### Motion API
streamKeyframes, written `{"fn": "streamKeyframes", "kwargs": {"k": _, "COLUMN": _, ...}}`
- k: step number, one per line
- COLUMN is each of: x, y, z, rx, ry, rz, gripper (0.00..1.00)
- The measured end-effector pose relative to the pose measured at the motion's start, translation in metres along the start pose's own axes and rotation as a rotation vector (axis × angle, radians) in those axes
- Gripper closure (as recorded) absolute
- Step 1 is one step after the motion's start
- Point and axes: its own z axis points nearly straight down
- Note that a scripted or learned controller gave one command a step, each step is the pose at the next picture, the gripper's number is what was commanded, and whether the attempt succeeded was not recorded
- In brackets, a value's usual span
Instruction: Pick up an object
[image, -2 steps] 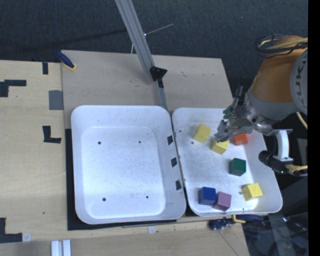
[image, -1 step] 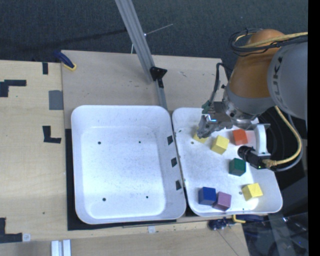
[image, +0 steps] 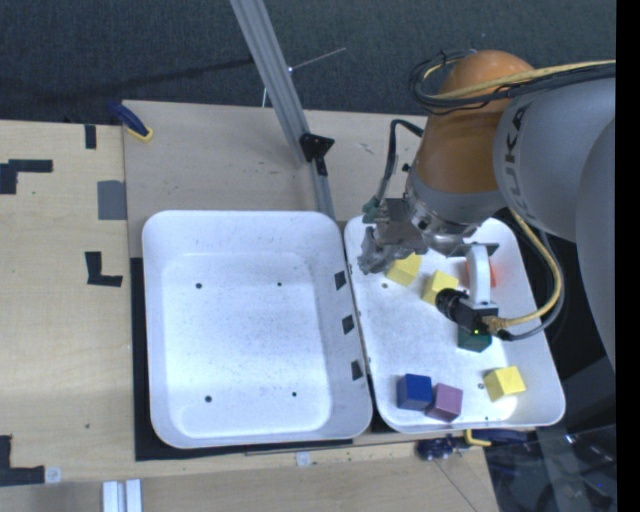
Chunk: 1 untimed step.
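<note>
I see the gripper (image: 376, 250) low over the right bin (image: 530, 400), at its upper-left corner, just beside a yellow block (image: 404, 270). Can't tell how the jaws stand, the wrist hides them. Second yellow block (image: 437, 287) half covered by a black cable fitting (image: 462, 307). Blue block (image: 414, 390), purple block (image: 446, 401), another yellow cube (image: 505, 381) sit near the front edge. Left bin (image: 160, 240) alongside.

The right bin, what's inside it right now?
In the right bin: a blue block, a purple block, yellow blocks and a green piece. The arm covers the bin's far end.
</note>
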Motion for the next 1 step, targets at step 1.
{"fn": "streamKeyframes", "kwargs": {"k": 1, "x": 0.0499, "y": 0.0011, "z": 0.0187, "rx": 0.003, "ry": -0.002, "rz": 0.002, "gripper": 1.00}}
